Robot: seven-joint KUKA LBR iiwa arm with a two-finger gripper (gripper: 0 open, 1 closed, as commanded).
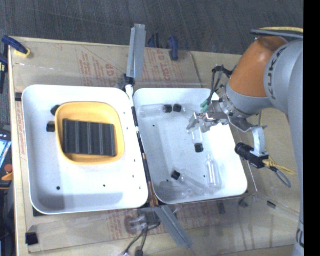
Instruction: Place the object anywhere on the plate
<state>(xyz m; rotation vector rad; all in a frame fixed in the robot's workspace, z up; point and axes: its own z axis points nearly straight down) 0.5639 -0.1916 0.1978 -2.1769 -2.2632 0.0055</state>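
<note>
A wooden bench (pixel 69 63) is carrying two shallow white bins side by side, over a dark floor. Going from the left: the left bin (pixel 37 185) is holding a yellow plate (pixel 88 110) with a dark ribbed rack-like insert (pixel 89 136) lying on it, and a couple of small black pieces are sitting beside the plate's left edge.

Across the divider, the right bin (pixel 165 143) is holding clear vials with black caps. Two black caps (pixel 172 108) are lying near the far wall, another black-capped vial (pixel 176 175) is resting by the near wall, and a clear vial (pixel 211 170) is lying toward the near right corner with its long axis running roughly away from the camera.

I am hanging my gripper (pixel 198 128) over the far right part of this bin. Directly beneath it a small vial with a black cap (pixel 198 144) is pointing down toward the bin floor; it seems to be sitting in line with my fingertips, but I cannot tell whether I am pinching it or merely hovering above it, nor how my jaws are standing.

The plate is lying well to my left, in the other bin, so I am judging that the carry must be crossing the divider leftward.
</note>
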